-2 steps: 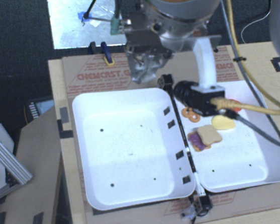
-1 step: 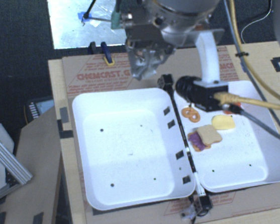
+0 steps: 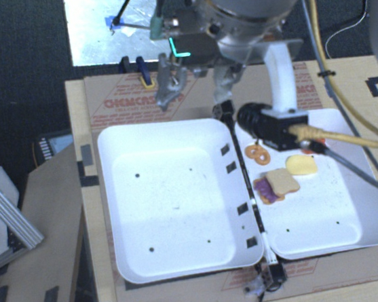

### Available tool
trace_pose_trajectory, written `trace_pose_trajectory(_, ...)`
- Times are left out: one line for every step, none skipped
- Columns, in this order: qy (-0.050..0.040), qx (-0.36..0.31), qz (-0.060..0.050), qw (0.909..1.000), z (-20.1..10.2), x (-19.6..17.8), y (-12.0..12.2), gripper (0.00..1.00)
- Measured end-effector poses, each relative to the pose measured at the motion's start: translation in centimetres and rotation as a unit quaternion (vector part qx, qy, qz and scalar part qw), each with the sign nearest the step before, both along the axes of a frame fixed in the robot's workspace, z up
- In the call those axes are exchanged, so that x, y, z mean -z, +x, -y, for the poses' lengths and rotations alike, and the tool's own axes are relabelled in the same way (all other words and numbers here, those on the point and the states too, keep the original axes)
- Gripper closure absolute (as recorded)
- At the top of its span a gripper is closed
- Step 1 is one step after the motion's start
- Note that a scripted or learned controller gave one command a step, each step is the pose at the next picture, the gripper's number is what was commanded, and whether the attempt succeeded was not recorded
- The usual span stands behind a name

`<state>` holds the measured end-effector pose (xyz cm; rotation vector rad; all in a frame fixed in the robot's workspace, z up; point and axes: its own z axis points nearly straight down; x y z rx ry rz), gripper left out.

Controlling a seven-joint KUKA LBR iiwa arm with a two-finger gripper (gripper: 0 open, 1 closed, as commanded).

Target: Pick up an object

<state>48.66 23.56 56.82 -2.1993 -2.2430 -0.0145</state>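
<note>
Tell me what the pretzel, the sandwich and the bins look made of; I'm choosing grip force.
Pretzel: orange, even-coloured, probably moulded plastic toy food. Sandwich: tan slice over purple filling, flat matte colours, likely plastic or foam; unclear which. Bins: smooth white, rounded corners, faint sheen, apparently moulded plastic.

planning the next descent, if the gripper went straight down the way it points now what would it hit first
Probably the rim between the two bins, near its back end: the gripper hangs pointing down above the bins' far edge. The pretzel sits farther forward and right. Depth is unclear from this slanted view.
</note>
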Motion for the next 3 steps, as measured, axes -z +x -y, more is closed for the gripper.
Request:
trace_pose_trajectory(0.0010,-0.002,0.001,1.0000,0.0,-1.2,0.0,1.00)
trace_pose_trajectory(0.0008,-0.002,0.001,1.0000,0.0,-1.1,0.0,0.00)
trace_pose_trajectory(0.0019,-0.003,0.002,1.0000,-0.1,-2.3,0.0,1.00)
